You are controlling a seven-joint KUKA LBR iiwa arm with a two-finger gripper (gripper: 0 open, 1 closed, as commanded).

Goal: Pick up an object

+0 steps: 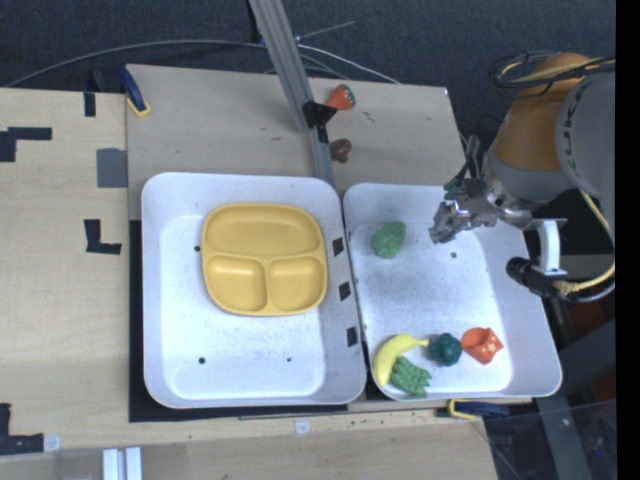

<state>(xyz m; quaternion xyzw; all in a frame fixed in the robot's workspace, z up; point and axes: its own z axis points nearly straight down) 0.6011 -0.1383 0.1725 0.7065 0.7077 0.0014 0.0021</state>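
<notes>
White bins sit side by side: the left bin holds a yellow divided plate, the right bin a pale green lump at its far left. The gripper hovers just right of it, grasping nothing; finger state I cannot tell. Banana, orange toy near edge.

In the right bin in front of me lie five small things. A pale green lump sits alone near the far left corner. Along the near wall, a yellow banana curves beside a bright green leafy piece, with a dark teal lump touching the banana's tip and an orange-red piece just beside that.
</notes>
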